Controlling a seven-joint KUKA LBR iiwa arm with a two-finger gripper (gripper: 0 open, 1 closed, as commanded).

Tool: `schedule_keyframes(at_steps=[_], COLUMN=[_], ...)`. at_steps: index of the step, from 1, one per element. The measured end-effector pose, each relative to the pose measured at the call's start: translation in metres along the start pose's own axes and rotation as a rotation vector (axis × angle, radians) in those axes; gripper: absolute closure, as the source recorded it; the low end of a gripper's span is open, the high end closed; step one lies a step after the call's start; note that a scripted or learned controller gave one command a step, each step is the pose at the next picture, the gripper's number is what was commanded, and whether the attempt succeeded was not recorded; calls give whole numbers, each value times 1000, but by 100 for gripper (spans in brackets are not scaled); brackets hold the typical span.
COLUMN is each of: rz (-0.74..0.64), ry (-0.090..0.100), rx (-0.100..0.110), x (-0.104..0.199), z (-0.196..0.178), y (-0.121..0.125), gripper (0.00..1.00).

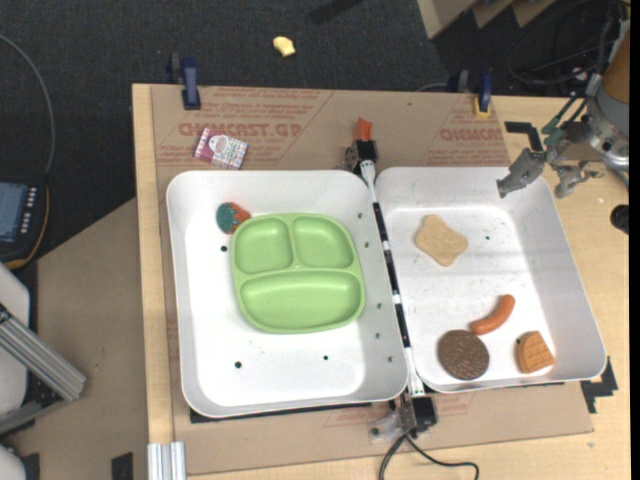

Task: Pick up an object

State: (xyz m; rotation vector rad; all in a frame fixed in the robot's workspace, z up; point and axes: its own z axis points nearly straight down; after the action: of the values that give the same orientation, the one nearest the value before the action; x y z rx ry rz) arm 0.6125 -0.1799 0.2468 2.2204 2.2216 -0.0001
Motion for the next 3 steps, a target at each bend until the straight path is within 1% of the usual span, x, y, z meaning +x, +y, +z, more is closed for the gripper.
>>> schedule_keyframes(at_steps=[1,2,3], rz=[0,-5,0], ry=[4,1,-1], rx=[8,-5,-3], x=[50,85,82], z=[169,162,152], y=[-71,-14,-16], gripper=[0,0,100])
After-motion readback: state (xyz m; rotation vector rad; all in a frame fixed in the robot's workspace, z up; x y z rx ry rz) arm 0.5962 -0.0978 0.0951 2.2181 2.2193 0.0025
